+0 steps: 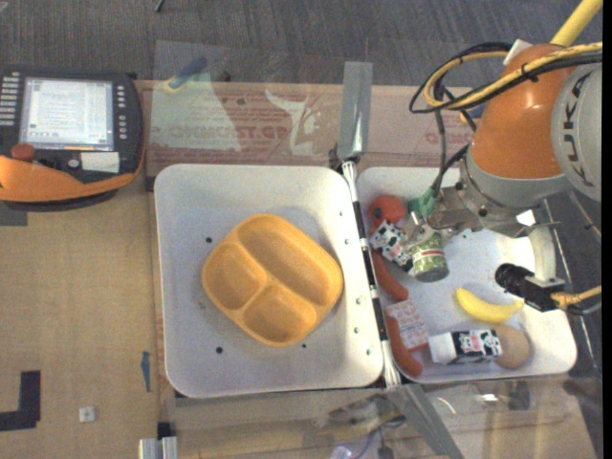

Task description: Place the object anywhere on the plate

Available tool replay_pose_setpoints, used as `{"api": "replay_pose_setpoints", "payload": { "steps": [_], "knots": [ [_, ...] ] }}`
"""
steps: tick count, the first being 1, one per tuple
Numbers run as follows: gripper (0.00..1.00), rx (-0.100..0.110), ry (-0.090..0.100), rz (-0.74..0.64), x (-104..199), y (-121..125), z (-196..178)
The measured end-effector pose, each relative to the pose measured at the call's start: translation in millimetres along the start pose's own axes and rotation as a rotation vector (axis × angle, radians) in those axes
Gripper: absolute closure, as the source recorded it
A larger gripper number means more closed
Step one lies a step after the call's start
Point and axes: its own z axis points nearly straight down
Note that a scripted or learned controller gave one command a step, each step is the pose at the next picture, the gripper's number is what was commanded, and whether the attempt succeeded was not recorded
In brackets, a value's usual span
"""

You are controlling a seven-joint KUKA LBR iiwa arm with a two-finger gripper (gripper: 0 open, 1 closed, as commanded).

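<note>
Gripper [427,229] low in right white bin [545,352], finger state unclear, touching green-labelled can [427,256], divided yellow plastic plate [272,277] in left bin [182,256]

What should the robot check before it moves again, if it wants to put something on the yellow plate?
1. Plate sits flat in the left bin: ok.
2. Nothing lies on the plate already, so any spot is free: ok.
3. Gripper is over the right bin, right by the green can: ok.
4. Can held between the fingers: cannot tell, the wrist hides them.
5. Things crowd the can, a cow-print carton touching it on the left and a banana nearby: not ok, they could get bumped.
6. The divider between the bins must be cleared on the way across: cannot tell yet.
</note>
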Motion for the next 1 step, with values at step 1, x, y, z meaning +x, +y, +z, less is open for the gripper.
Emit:
{"api": "replay_pose_setpoints", "payload": {
  "steps": [1],
  "knots": [
    [1.0, -0.002, 0.001, -0.032, 83.1, 37.3, 22.7]
  ]
}}
